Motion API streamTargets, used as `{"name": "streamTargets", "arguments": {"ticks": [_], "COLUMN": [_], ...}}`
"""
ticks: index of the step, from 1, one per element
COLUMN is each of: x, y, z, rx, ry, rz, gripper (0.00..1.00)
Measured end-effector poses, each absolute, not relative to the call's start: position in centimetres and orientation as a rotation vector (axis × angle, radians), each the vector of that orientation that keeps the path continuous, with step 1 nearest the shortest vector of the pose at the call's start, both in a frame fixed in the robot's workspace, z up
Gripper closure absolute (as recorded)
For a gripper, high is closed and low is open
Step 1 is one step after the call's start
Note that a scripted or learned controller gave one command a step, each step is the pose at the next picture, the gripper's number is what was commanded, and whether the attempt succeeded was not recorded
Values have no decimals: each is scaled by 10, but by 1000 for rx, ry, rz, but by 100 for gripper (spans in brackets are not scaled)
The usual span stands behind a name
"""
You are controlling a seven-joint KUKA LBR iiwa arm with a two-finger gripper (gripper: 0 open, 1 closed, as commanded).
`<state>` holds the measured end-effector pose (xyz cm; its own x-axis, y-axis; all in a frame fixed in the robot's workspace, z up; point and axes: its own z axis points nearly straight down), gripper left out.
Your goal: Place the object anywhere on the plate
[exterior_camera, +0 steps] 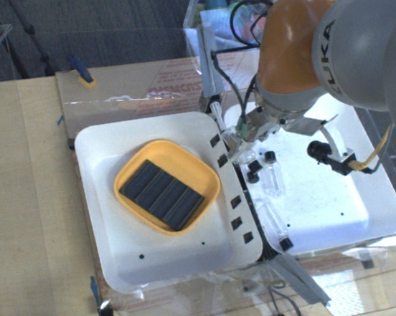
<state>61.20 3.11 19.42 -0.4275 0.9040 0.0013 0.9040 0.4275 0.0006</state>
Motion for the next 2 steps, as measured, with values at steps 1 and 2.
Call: {"name": "streamTargets", "arguments": {"ticks": [1,2], "x": [613,610], "y": [30,30], "z": [204,184], "rx": [-1686,-1442], "ry": [-2652,-2788], "rz": [-5,1], "gripper": [100,100]}}
